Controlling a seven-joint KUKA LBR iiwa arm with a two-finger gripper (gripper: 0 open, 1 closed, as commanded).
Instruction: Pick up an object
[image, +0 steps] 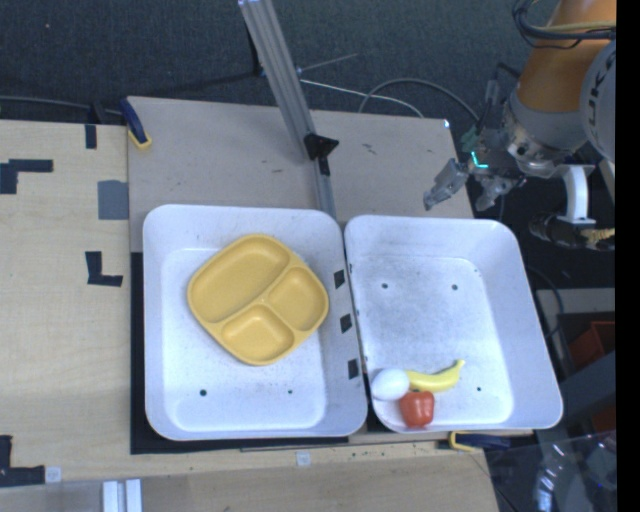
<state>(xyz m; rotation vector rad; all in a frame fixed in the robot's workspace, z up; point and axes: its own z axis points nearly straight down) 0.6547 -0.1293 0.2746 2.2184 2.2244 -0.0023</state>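
arm: reaching in from the right, orange band showing at the top right corner, wrist hanging above the bench beyond the far right corner of the right bin (520, 300)
gripper (468, 190): hovering off the bin, over the bench edge; two dark fingers are spreading apart, released, nothing sitting between them
right bin contents: three small items are clustering in the near left corner, all touching or almost touching
white egg (390, 383): lying leftmost, against the bin wall
banana (438, 377): yellow, lying just right of the egg, tip pointing up-right
red pepper (418, 408): sitting just below the banana, at the near rim
left bin (165, 300): holding a yellow divided plate (258, 298), three compartments, lying flat and rotated, around the middle
gripper vs items: well apart, items sitting at the opposite corner of the right bin
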